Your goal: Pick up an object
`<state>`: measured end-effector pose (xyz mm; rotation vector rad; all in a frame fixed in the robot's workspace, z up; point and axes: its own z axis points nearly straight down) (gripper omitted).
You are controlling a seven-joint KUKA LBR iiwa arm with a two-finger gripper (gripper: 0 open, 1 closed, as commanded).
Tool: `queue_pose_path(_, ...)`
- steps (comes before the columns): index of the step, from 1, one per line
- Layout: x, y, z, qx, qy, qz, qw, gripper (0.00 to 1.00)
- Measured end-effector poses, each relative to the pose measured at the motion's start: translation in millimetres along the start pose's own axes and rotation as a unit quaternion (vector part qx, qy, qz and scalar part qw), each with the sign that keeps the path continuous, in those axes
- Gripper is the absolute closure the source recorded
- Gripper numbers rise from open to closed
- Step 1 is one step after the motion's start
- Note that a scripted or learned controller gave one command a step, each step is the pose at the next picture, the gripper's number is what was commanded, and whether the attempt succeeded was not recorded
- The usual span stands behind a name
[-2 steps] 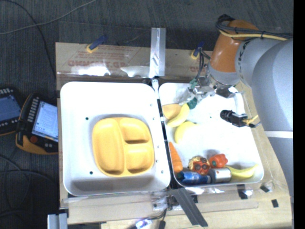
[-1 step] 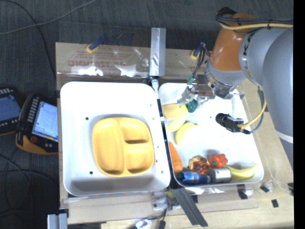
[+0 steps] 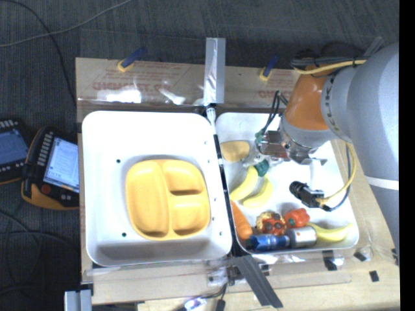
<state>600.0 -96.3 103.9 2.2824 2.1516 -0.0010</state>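
I worked in a robotics lab: my teach pendant (image 3: pixel 52 168) lay on grey carpet (image 3: pixel 97 18), cables (image 3: pixel 39 18) trailing, beside a clamped plywood bench (image 3: pixel 162 80).

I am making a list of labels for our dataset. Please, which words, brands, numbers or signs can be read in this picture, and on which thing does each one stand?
No text can be read with confidence.
Cardboard sheet behind the bins: faint reddish print, too blurred to read.
Handheld pendant left of the bench: lit screen, contents too small to read.
Blue and silver can in the right bin: label too small to read.
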Motion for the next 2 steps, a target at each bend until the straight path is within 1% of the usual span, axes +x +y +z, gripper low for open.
queue_pose_path(1,68.6,43.1,-95.4,0.003,0.001,-0.055,0.9985,1.00)
queue_pose_path(2,90.0,24.3,-78.7,0.004,0.001,-0.031,0.9995,1.00)
